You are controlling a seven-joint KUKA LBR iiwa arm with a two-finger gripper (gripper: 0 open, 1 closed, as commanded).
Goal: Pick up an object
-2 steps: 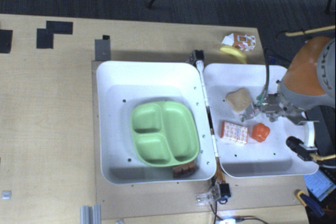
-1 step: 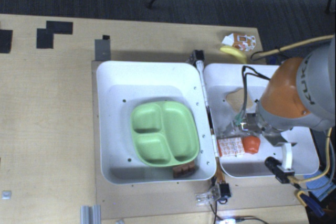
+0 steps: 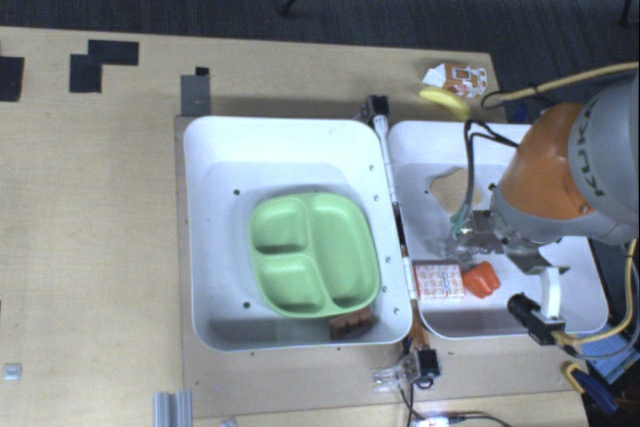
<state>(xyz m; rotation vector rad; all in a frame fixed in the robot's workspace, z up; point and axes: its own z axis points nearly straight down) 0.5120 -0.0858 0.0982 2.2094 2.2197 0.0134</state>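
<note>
The grey arm with its orange band reaches into the right bin from the right. Its gripper hangs low over the bin floor, just above a small orange object and a white carton with red print at the bin's front. A tan piece lies on the floor behind the gripper. In the left bin a green divided plate lies flat, with a brown object at its front edge.
A yellow object and a small printed packet lie on the bench behind the right bin. Cables run along the bench's right side, and a black clamp sits between the bins.
</note>
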